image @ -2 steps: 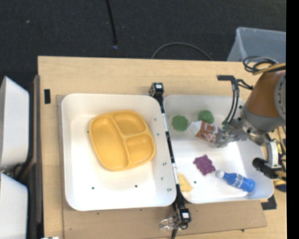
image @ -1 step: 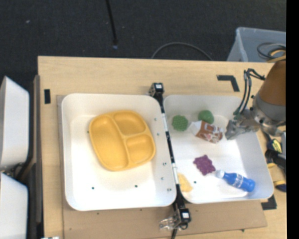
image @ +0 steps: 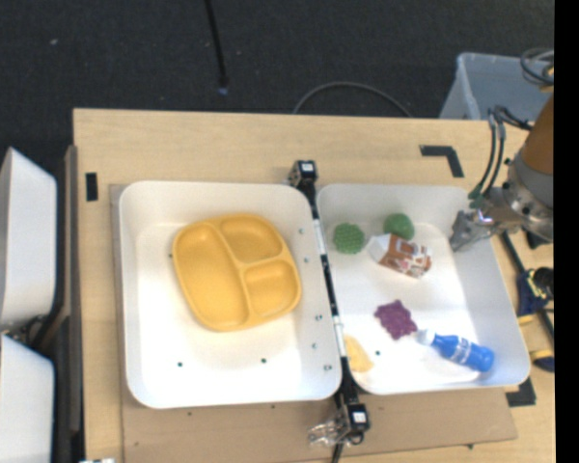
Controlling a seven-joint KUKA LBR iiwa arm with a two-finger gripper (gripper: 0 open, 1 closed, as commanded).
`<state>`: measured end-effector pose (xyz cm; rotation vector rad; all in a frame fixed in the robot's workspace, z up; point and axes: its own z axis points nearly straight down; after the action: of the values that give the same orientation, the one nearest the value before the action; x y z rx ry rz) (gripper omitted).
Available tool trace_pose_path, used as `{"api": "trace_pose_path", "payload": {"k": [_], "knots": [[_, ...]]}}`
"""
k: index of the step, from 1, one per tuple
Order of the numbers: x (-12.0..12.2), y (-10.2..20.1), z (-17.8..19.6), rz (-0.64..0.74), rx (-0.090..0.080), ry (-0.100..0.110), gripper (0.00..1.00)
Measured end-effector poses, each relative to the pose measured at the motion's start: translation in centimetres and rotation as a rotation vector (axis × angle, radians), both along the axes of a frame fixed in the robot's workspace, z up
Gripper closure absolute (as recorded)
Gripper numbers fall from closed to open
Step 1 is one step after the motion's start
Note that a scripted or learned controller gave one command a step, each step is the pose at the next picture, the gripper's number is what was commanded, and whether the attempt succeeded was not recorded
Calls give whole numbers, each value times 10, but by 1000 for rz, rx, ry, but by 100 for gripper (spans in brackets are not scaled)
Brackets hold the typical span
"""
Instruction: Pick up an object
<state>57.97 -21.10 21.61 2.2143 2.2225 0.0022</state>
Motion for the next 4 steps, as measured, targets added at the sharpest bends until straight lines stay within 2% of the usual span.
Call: {"api": "trace_pose_path", "payload": {"k": [1,2,4], "knots": [[9,-3,59,0,-1,-1,100],[0,47,43,2,3,8,100],[-12,148,51,5,4,7,100]]}}
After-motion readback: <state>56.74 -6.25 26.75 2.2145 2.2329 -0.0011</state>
